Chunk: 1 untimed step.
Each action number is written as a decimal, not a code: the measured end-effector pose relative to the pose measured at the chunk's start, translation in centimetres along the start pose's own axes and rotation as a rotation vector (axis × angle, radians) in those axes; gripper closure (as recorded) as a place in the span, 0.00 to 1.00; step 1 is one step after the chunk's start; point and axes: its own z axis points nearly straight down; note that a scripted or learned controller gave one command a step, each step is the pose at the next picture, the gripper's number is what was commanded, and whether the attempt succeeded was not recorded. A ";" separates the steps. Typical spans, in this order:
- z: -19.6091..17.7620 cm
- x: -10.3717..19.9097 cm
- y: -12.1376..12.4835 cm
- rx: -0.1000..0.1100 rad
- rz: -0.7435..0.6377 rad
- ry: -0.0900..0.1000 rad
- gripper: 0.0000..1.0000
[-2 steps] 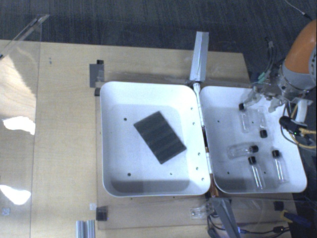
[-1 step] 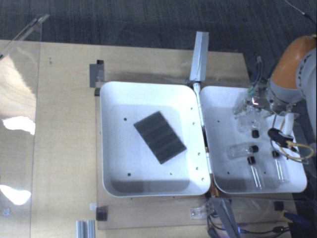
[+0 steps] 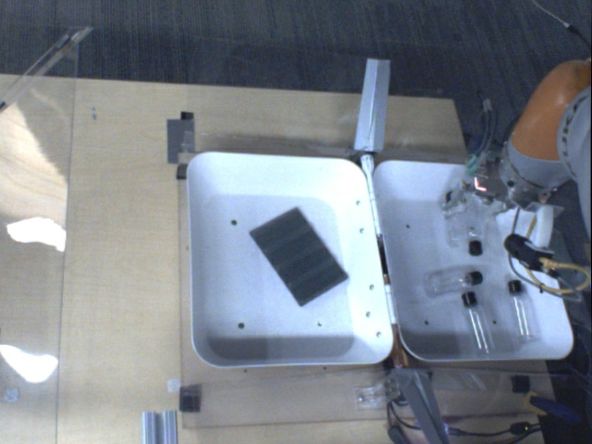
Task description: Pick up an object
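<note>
Dark ribbed pad point(image 3: 299, 255) in left bin point(image 3: 199, 276) (flat), long axis diagonal

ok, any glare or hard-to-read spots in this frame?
Camera view: sun patches blow out the bench at left; soft shadow along the left bin near wall; dark ribbed pad reads sharply; clear tubes in the right bin nearly vanish against white.

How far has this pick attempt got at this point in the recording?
Done: the arm has reached over the right bin, its gripper near that bin's far side. In hand: nothing can be seen held. The clear vials lie on the right bin's floor, and the dark ridged pad lies flat in the left bin. Left: grasping and lifting an object.
</note>
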 end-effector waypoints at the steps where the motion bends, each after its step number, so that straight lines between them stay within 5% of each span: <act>1: -3.9 5.0 1.5 0.002 0.004 0.003 1.00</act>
